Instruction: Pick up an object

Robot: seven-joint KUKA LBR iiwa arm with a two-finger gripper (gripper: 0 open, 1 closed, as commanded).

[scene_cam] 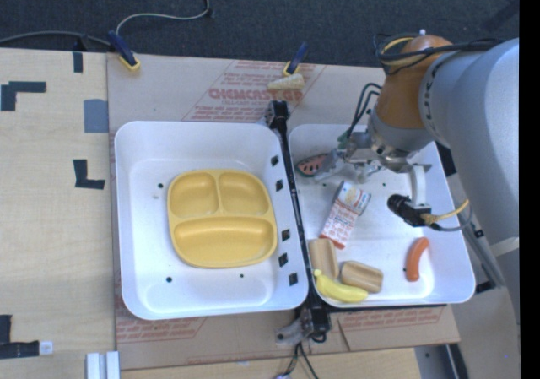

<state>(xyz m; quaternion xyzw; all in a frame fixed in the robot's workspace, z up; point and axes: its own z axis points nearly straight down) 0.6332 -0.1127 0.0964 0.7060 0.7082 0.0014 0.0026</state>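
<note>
- The gripper [359, 158] hangs low over the far end of the right bin [460, 280]; whether it is spread or pressed together I cannot tell.
- A watermelon slice [310, 166] lies just left of it.
- A red-and-white carton [344, 214] lies nearer the middle (tilted).
- The left bin [139, 284] holds a yellow divided plate [223, 219].
</note>
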